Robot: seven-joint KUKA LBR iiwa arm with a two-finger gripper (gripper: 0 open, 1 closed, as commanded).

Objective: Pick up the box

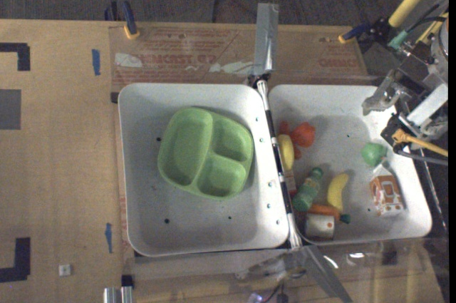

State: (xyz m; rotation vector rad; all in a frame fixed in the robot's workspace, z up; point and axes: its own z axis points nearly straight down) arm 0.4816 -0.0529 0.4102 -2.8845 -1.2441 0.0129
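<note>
Box (386, 195), orange/white carton, lies in the right bin (356, 105) near its right wall, toward the lower corner. W/ the box as landmark: green round thing (373, 152) just above-left, banana (337, 189) to its left, green bottle (308, 190) further left, white cup (320, 225) lower-left. Gripper (396, 134) hangs above the box at the bin's right rim, apart from it; can't tell the state of the jaws. Left bin (142, 152) carries a green divided plate (206, 151).

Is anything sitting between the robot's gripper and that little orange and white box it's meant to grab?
Nothing visible blocks it. The box lies in the open near the right bin's right edge, below the gripper. A green ball sits just left of that path.
</note>
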